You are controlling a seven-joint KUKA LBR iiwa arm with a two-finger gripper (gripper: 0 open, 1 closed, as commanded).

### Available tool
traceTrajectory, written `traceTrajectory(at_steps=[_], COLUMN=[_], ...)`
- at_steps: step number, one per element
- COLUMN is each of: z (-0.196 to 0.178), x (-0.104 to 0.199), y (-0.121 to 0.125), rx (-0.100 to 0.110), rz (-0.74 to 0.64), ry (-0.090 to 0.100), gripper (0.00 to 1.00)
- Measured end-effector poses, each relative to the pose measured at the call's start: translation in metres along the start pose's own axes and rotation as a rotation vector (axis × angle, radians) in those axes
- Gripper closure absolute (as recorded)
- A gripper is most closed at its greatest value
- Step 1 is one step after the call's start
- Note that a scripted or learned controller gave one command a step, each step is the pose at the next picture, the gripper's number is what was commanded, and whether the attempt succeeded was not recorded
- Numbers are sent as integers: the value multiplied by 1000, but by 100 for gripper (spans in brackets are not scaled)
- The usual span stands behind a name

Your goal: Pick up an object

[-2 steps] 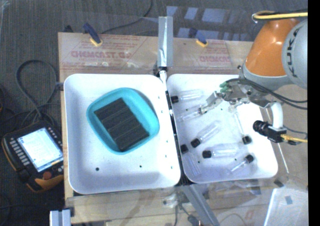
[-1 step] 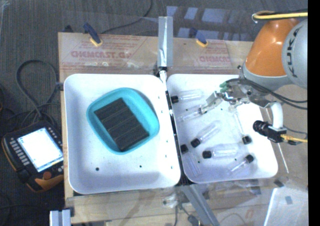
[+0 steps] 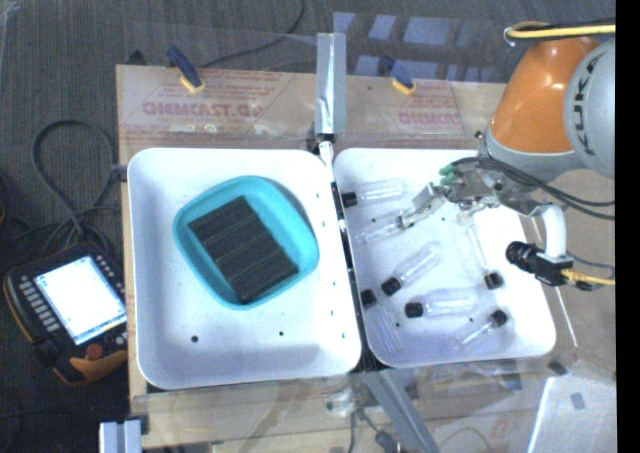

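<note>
You see clear tubes with black caps (image 3: 432,306) scattered low in the right bin (image 3: 530,341) | left bin (image 3: 160,341) holds a blue dish (image 3: 195,216) with a dark ridged block (image 3: 243,248) | gripper (image 3: 418,209) at the right bin's upper middle, over a tube (image 3: 372,194); grip state: can't tell | orange-banded arm (image 3: 545,101) at upper right.
</note>
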State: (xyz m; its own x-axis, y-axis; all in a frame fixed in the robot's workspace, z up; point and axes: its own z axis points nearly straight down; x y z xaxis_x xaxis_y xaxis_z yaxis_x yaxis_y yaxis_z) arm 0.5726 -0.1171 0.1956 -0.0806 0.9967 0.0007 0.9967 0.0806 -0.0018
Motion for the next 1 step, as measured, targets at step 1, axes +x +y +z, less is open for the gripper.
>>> traceTrajectory(at_steps=[1], z=[39], x=[-8], y=[37], rx=[-1], rz=[-114], ry=[-2], gripper=[0])
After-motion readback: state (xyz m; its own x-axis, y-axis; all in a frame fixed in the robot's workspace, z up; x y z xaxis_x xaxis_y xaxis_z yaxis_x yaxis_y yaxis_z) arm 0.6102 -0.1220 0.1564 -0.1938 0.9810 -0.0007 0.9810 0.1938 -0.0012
